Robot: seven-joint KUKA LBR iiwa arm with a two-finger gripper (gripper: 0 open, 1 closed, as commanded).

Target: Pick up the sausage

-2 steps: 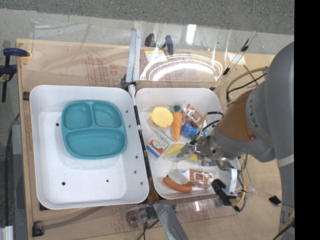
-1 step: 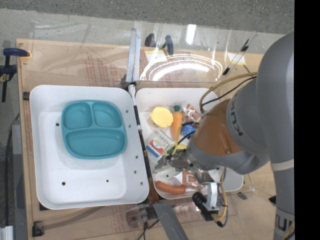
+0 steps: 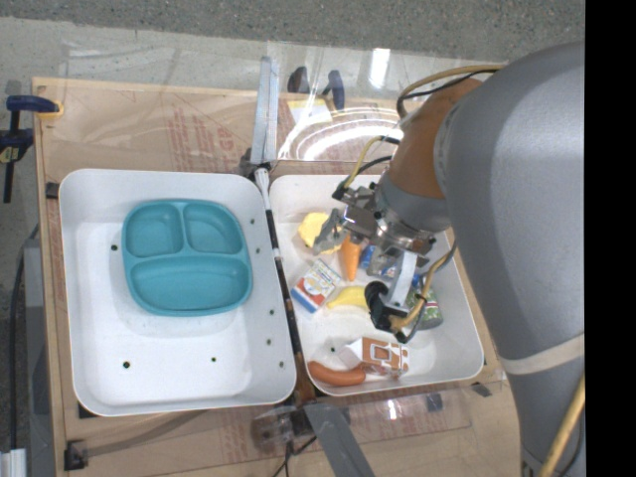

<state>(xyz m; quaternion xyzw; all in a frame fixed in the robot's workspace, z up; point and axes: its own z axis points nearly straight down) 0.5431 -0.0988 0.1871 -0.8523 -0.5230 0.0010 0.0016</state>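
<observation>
Bench: you see a brown board (image 3: 149, 127) bearing two white bins side by side, their inner rims touching.
Left bin (image 3: 89, 366): a teal divided plate (image 3: 186, 256) sits in its upper half; bare white floor lies below it.
Right bin (image 3: 459, 351): crowded with small items.
Sausage (image 3: 336, 373): lies flat by the near rim, left of a small carton (image 3: 383, 354).
Gripper (image 3: 363, 241): over the bin's middle beside an orange piece (image 3: 350, 257); you cannot tell its finger state.
</observation>
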